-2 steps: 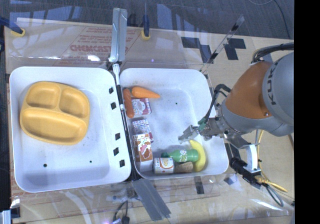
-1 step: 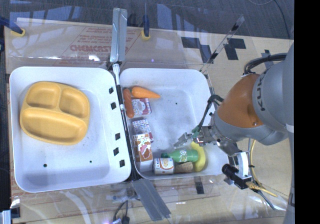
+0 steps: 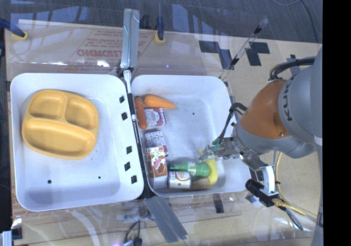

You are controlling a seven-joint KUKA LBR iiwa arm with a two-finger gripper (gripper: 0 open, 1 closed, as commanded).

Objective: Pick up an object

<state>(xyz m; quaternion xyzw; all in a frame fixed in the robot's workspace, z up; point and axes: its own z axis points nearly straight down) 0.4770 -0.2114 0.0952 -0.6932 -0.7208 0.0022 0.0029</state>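
Note:
The right bin (image 3: 189, 88) holds several objects. An orange carrot (image 3: 159, 101) lies at its far left, beside a brown sausage (image 3: 140, 112) and a red-labelled packet (image 3: 155, 117). Two more small packets (image 3: 157, 154) run down the left wall. Along the near wall lie a green bottle (image 3: 189, 170), a small jar (image 3: 179, 183) and a yellow banana-like piece (image 3: 213, 173). My gripper (image 3: 210, 152) hangs low over the near right part of this bin, just above the yellow piece and the bottle's end. Nothing visibly sits in it.
The left bin (image 3: 66, 184) carries a yellow divided tray (image 3: 59, 123) in its far half. A metal divider (image 3: 129, 42) stands between the bins at the back. The grey arm with its orange band (image 3: 263, 116) covers the right bin's right wall. Cables lie at the near right.

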